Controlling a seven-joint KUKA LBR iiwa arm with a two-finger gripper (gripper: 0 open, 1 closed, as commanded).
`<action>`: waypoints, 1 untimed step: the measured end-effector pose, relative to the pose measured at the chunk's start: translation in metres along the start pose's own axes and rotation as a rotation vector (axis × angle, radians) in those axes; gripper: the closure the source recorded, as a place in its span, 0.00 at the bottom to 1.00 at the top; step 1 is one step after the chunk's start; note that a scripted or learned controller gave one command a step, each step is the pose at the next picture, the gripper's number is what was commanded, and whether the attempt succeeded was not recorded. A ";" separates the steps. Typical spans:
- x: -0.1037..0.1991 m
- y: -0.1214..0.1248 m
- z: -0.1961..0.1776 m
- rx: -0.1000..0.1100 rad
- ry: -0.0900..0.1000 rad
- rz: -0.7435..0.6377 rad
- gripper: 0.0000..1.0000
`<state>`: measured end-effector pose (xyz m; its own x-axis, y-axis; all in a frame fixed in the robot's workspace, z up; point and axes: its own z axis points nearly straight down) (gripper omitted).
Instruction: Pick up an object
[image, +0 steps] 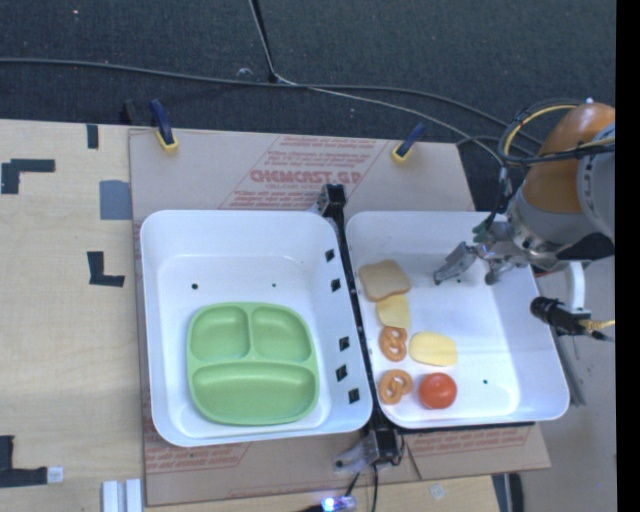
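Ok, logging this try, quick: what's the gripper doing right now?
Gripper: open, holding nothing, above the right bin, away from the food.

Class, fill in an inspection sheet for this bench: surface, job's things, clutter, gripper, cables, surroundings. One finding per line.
Surface: cardboard sheet on a wooden bench, held by two clamps; it carries the left bin and the right bin.
Job's things: in the right bin, bread slice, yellow pieces, two pretzels, tomato.
Clutter: green divided plate in the left bin.
Gripper: gripper above the right bin's rear, holding nothing.
Cables: black cables behind the bench.
Surroundings: dark floor.
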<state>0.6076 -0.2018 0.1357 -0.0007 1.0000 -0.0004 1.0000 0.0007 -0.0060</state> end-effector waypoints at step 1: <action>0.001 0.000 0.052 -0.006 -0.002 -0.001 0.00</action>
<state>0.6078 -0.2012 0.0833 -0.0021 1.0000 -0.0029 1.0000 0.0021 0.0003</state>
